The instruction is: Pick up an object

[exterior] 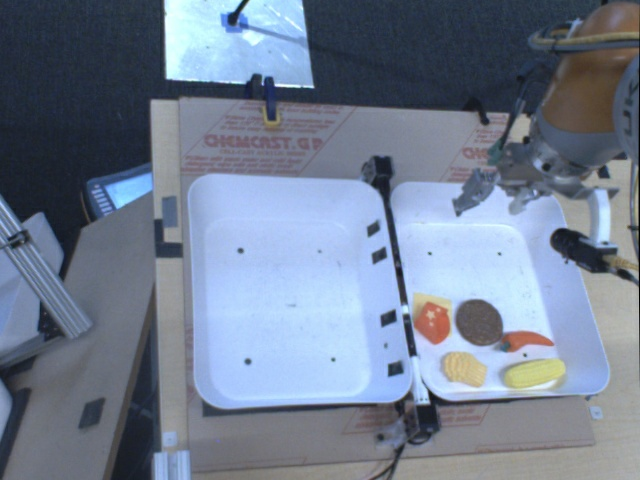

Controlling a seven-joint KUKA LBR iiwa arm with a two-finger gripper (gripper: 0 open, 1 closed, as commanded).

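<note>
Both white bins (290,298) are seen as smooth, slightly glossy plastic. The surface (330,133) beneath is matt brown cardboard. A crinkled foil-like sheet (238,28) is shiny. The toy foods (480,321) appear as smooth plastic.

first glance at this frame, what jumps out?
The cluster of toy food in the near corner of the right bin: a pizza slice, a brown cookie, a chili pepper, a yellow corn cob and a second yellow piece. Next, the gripper hanging over that bin's far edge, apart from the food. The left bin sits beside it.
</note>
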